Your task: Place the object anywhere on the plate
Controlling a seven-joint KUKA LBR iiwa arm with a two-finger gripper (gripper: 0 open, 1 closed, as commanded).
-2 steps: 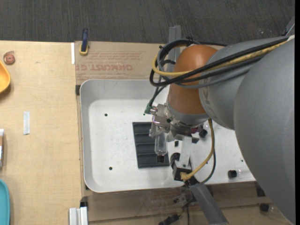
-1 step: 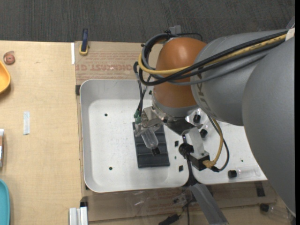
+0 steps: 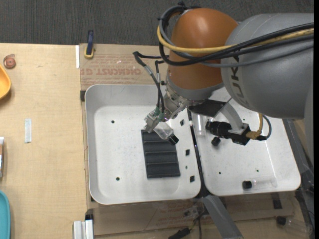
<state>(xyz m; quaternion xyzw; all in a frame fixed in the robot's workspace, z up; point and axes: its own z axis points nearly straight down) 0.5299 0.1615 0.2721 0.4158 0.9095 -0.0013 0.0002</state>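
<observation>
View from above, at a slant. My arm [image 3: 249,59] reaches in from the right, its orange band [image 3: 199,44] over the divide between the two white bins. My gripper [image 3: 160,126] hangs low in the left bin [image 3: 107,133], at the upper end of a dark ribbed plate [image 3: 160,156] that lies flat on the bin floor. A small clear object [image 3: 163,130] sits at my fingertips, just above the plate's top edge; whether I am clamping it, I cannot tell. The right bin [image 3: 269,168] lies beside.
</observation>
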